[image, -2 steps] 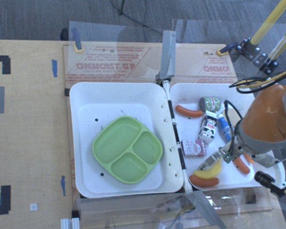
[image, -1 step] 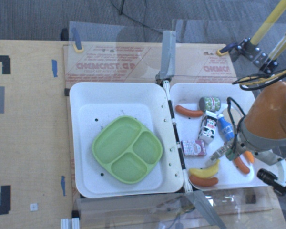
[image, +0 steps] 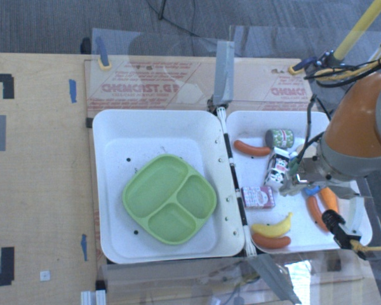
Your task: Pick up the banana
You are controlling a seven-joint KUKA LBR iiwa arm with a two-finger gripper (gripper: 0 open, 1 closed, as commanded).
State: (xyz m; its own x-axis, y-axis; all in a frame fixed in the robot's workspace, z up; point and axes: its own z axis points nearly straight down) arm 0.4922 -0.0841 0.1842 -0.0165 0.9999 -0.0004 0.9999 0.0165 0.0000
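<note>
Banana (image: 272, 224) lying at front of right bin (image: 260, 121), curved ends up, touching a sausage (image: 270, 241) just in front of it. Pink carton (image: 259, 197) just behind. Gripper (image: 280, 170) hanging mid-bin, near banana but apart (finger state cannot tell). Second sausage (image: 251, 148) and can (image: 279, 137) at back. Carrot (image: 328, 199) beside arm. Green plate (image: 169, 199) in left bin (image: 114, 145).

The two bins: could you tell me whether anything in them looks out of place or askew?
Nothing looks spilled or damaged. The green divided plate sits turned at an angle in the left bin. In the right bin, the banana lies against a hot dog at the near edge, among loosely scattered items. The gripper hangs above that bin.
</note>
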